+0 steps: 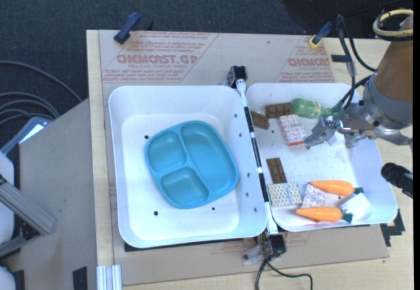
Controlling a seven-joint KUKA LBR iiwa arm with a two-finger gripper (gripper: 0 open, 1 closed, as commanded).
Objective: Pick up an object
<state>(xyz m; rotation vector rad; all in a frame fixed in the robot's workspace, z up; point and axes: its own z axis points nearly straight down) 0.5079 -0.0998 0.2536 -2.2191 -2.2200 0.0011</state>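
My gripper (328, 140) hangs over the right bin (367, 164), in its upper half, on the grey arm with the orange band (397, 72). Its fingers stand apart and open, with nothing between them. Just left of the gripper lies a red-and-white snack packet (292, 130). A green bottle (306, 107) lies on its side above the packet, close to the gripper. Brown chocolate bars lie at the bin's top left (277, 110), beside the divider (260, 120) and lower down (275, 169). Two orange carrots (333, 187) (319, 214) and two small packets (284, 194) (314, 197) lie along the front.
The left bin (125, 151) holds a blue divided plate (190, 164). A divider rail (251, 144) runs between the bins. A white and green item (357, 205) lies by the carrots. Bare bin floor shows right of centre under the gripper.
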